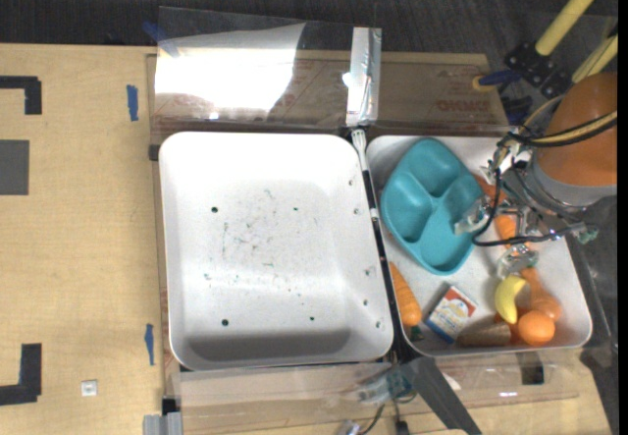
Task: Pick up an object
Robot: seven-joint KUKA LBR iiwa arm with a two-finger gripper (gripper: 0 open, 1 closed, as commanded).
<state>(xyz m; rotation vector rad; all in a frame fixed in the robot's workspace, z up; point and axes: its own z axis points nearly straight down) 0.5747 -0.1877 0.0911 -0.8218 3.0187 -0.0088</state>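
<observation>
Claw [498, 227] sits low in the right bin [579, 325], beside the teal divided plate [424, 204]; can't tell its state. Banana [507, 298] and orange [536, 327] sit near the front right corner.

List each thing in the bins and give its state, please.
teal divided plate: tilted, leaning in the right bin
carrot: lying along the bin's left wall
small carton: lying flat
banana: lying loose
orange fruit: resting in the corner
gripper: low over the bin
</observation>
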